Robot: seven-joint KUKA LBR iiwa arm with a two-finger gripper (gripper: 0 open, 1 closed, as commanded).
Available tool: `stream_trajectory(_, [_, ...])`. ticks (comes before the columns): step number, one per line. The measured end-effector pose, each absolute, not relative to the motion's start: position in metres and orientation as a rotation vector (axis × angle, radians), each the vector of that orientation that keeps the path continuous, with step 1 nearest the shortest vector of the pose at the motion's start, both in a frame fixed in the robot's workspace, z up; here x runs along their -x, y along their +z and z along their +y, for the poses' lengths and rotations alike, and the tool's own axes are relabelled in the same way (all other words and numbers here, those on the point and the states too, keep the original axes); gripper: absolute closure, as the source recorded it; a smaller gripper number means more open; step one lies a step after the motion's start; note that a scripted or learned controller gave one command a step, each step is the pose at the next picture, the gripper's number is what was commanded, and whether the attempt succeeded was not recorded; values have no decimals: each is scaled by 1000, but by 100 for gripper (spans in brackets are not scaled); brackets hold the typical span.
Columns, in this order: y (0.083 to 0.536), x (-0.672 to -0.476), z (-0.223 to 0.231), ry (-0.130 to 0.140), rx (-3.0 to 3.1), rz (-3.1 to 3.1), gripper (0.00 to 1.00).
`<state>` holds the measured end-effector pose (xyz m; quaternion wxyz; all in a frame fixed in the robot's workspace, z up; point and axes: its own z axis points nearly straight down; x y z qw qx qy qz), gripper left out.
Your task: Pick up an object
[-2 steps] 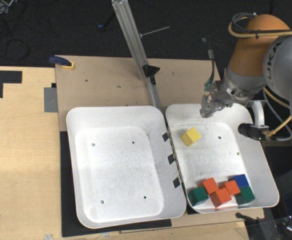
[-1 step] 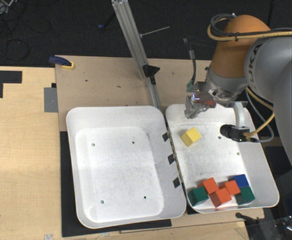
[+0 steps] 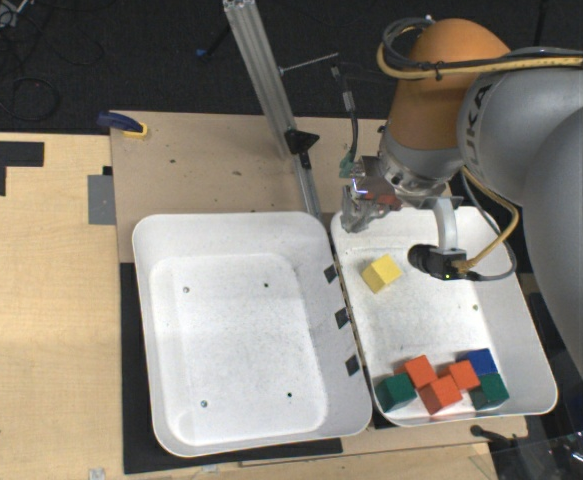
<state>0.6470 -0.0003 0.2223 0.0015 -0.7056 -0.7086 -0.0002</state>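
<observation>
Just below tool [image 3: 359,211], yellow block [image 3: 381,273], apart

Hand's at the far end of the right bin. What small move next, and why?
Probably shift the hand toward the yellow block and lower over it. That block lies alone just in front of the hand in the right bin, while the other blocks crowd together at the near end.

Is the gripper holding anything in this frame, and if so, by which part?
Nothing is held. The gripper is near the right bin's far edge, apart from the yellow block.
</observation>
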Motion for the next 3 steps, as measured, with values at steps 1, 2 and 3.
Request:
stream_trajectory(1, [219,-641,42,4,2214,-2222,100])
stream_trajectory(2, [233,-637,89,0,2215,-2224,100])
stream_trajectory(3, [232,-637,88,3,2218,-2223,0])
